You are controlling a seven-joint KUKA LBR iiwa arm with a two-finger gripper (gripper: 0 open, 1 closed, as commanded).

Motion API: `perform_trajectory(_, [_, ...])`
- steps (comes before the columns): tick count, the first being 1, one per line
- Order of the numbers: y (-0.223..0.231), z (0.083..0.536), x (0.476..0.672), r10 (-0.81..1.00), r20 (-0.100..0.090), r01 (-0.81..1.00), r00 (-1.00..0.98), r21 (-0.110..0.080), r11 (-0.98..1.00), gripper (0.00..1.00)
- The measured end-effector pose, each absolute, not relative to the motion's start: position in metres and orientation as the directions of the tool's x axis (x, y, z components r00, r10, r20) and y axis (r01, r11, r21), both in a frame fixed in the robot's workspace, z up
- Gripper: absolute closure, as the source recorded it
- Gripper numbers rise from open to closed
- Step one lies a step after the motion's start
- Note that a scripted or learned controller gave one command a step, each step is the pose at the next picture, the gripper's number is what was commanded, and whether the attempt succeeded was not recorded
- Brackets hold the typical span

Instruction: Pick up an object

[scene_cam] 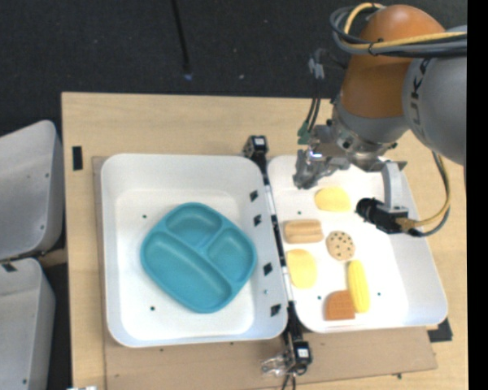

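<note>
My gripper point(311, 171) hangs over the back left part of the right bin point(407, 299), just left of and above a pale yellow piece point(333, 198). Nothing shows between its fingers. Further forward in the same bin lie a tan sausage-like roll point(302, 231), a round speckled cookie point(340, 244), a yellow rounded piece point(302, 268), a yellow corn cob point(358, 286) and an orange-brown block point(339, 306). The grey arm with its orange band point(382, 63) rises above the bin's back edge.
The left bin point(130, 315) holds a teal divided plate point(198, 256). A black divider with clips point(270, 242) runs between the bins. A black cable connector point(378, 214) hangs over the right bin. White panels point(16, 193) stand at the far left.
</note>
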State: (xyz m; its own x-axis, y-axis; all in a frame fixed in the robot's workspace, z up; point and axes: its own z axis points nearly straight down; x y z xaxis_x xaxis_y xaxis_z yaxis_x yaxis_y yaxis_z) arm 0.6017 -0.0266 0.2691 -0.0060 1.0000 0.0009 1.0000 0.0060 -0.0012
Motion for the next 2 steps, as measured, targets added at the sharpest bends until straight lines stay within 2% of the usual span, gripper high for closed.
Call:
perform_trajectory(1, [0.018,0.269,0.587,1.0,0.001,1.0,-0.006,0.0,0.006,1.0])
perform_trajectory(2, [0.067,0.266,0.56,1.0,0.0,1.0,0.004,0.002,-0.004,1.0])
